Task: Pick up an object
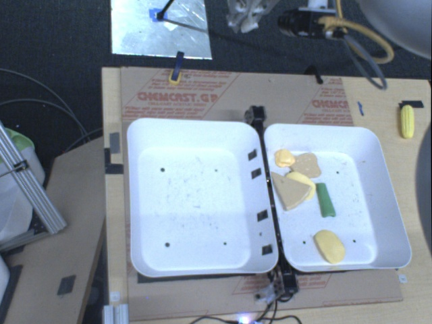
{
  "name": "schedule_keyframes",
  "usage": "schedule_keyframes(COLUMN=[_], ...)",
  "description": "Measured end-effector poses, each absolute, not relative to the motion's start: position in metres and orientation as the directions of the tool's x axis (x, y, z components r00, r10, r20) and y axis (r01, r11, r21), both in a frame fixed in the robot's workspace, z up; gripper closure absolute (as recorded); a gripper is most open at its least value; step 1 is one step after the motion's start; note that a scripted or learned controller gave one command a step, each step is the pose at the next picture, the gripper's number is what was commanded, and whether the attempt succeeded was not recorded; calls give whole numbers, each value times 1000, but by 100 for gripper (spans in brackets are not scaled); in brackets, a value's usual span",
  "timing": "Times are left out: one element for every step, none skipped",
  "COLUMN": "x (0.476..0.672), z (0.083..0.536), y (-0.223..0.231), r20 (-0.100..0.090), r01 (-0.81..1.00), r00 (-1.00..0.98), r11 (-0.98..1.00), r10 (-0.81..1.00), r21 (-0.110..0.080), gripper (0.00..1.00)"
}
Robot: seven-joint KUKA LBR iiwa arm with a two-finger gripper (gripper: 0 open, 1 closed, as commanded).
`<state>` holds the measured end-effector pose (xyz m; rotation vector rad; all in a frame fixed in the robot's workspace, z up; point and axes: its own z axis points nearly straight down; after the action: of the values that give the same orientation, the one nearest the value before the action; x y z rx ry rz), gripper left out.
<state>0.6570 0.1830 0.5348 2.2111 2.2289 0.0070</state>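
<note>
Smooth yellow oval (329,246), green stick (325,199), tan wedge (291,192), tool (248,9) grip unclear

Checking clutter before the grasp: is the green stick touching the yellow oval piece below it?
Apart. The camera view shows bare white bin floor between the green stick and the yellow oval piece.

The pincer (251,9) sits at the top edge, cut off above and blurred, so its state cannot be read. The grey arm (398,12) runs out at the top right corner. The tan wedge (291,191) covers part of a yellow piece (305,183). A corn cob (407,121) is too small to tell in detail.
</note>
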Motion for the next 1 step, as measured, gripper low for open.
schedule_keyframes(x=[668], z=[535], y=[236], r20=[3], r01=[1000], r00=[-8], r11=[8], r10=[1000], r21=[2], gripper=[100])
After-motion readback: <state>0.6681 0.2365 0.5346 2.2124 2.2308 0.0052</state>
